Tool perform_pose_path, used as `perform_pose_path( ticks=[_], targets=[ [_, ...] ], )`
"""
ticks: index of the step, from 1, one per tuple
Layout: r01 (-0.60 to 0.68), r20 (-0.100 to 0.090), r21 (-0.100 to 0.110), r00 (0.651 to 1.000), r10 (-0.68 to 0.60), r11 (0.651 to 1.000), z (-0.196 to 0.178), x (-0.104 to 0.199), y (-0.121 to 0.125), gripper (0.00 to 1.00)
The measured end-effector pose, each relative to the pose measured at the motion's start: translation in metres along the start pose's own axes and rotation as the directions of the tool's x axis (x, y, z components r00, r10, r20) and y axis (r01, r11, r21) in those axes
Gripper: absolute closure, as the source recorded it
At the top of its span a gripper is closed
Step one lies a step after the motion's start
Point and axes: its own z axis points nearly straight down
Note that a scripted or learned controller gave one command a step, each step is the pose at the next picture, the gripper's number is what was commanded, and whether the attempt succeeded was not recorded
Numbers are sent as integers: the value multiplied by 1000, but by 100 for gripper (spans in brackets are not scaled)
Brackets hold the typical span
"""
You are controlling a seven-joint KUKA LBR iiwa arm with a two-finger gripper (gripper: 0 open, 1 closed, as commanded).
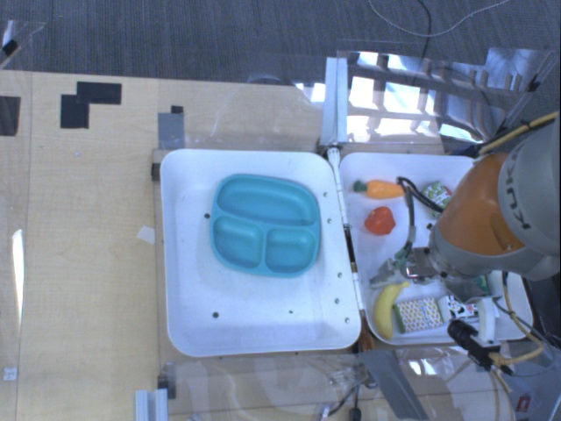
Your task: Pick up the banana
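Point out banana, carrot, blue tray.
banana [385, 305]: camera view, middle of the yellow curve.
carrot [383, 189]: camera view, orange body.
blue tray [263, 202]: camera view, floor of its large compartment.

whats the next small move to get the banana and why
Probably lower the gripper a little toward the near wall and close on the banana. It lies in the right bin just below the fingertips, beside a patterned box, with nothing between the fingers.
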Motion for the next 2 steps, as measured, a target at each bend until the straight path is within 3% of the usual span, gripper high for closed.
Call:
perform_pose_path(
  ticks=[1, 2],
  targets=[
    [194, -1, -1, 981, -194, 981, 0, -3, 0, 0],
    [156, -4, 1, 988, -156, 988, 0, -4, -1, 0]
  ],
)
